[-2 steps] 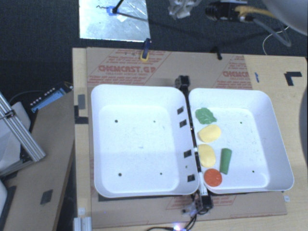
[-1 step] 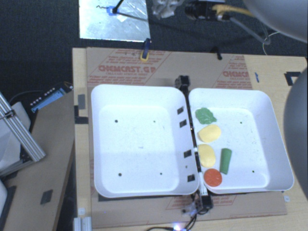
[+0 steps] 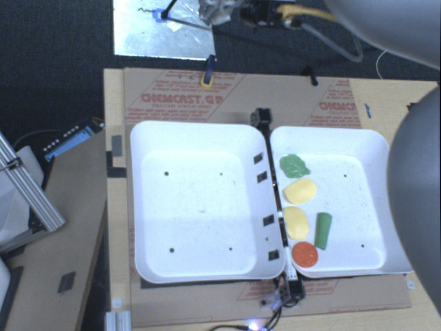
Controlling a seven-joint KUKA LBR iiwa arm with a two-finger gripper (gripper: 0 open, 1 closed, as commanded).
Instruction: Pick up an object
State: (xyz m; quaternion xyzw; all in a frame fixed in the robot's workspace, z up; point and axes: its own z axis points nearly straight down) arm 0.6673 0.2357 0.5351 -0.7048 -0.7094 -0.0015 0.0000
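- Gripper [image 3: 219, 5] position: at the top edge of the camera view, above the metal sheet [image 3: 162, 19] and well apart from both bins. Its fingers blur together against the sheet, so whether they are spread or closed cannot be determined. Nothing is visible between them.
- Candidate objects: all five lie in the right bin [image 3: 358, 150], grouped along its left wall beside the divider between the bins. From far to near: a green leafy piece [image 3: 294, 165], an upper yellow piece [image 3: 300, 191], a lower yellow piece [image 3: 295, 223], a green cylinder [image 3: 322, 230] and a red round piece [image 3: 304, 254].
- The left bin [image 3: 200, 136] offers no target.
- Recommended target: the green cylinder. It sits slightly further from the wall than the others, giving the most finger clearance by this estimate.
- Approach: travel over the right bin, then descend vertically, with the fingers spanning the cylinder's narrow width.
- Caution: the yellow pieces and the red piece sit close to the wall and to one another; a finger may strike the wall or nudge a neighbour.
- Verification: confirm the object is between the fingers before lifting.
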